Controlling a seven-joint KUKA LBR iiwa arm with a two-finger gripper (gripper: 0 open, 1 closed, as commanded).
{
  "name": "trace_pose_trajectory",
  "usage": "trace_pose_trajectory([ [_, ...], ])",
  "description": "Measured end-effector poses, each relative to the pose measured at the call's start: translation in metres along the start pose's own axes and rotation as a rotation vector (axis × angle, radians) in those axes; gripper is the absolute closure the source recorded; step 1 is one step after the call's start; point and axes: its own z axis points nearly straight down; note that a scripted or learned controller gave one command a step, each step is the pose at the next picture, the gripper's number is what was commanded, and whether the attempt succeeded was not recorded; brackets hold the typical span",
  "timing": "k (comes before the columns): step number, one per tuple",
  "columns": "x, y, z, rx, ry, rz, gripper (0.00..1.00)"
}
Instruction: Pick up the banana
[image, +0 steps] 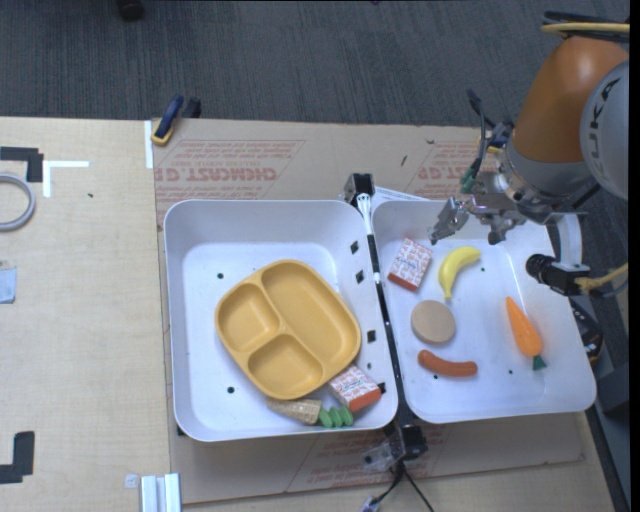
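Note:
The yellow banana (457, 269) lies in the right bin (560, 395), near its back, curving from upper right to lower left. My gripper (468, 226) hangs just above and behind the banana's upper end. Its two dark fingers (444, 222) stand apart, open, with nothing between them. The banana rests on the bin floor, apart from the fingers.
In the right bin, a small red-and-white box (409, 264) lies left of the banana, with a tan disc (433, 322), a sausage (448, 366) and a carrot (524, 329) nearby. The left bin (190, 300) holds a yellow divided plate (287, 327) and small food pieces (335, 400) at its front.

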Motion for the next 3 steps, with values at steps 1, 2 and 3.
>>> trace_pose_trajectory([
  [1, -0.029, 0.002, 0.108, -0.006, -0.001, -0.158, 0.0],
  [2, -0.029, 0.002, 0.099, -0.005, -0.001, -0.156, 1.0],
  [3, 0.039, -0.005, 0.014, -0.003, -0.001, -0.293, 1.0],
])
